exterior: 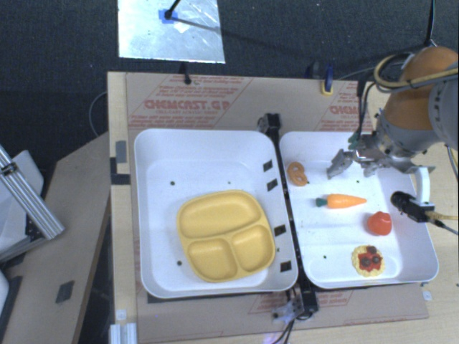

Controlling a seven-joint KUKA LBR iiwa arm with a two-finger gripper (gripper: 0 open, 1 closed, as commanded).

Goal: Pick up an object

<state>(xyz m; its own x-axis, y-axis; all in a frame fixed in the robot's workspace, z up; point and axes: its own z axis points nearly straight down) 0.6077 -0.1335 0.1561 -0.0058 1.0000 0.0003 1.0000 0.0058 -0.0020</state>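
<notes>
— Starting from the near edge: a flat yellow piece with red spots (368,260) low in the right bin (423,267), a red tomato-like ball (379,223) just behind it, then the toy carrot (342,201) lying on its side, green end to the left. Farther back, a small pretzel-like piece (296,173) near the divider. Yellow divided tray (225,233) in the left bin (154,192).

— And the gripper (348,160)?

— Hanging above the far half of the right bin, fingers spread apart, nothing between them. Carrot just in front and below, not touching.

— Best way to take it?

— Probably coming down with the fingers across the carrot's narrow width, near the thick middle, closing slowly to avoid rolling.

— Any writing?

— "CHEMCAST GP" in red on the board (193,95) behind the bins, repeated, partly hidden.
</notes>
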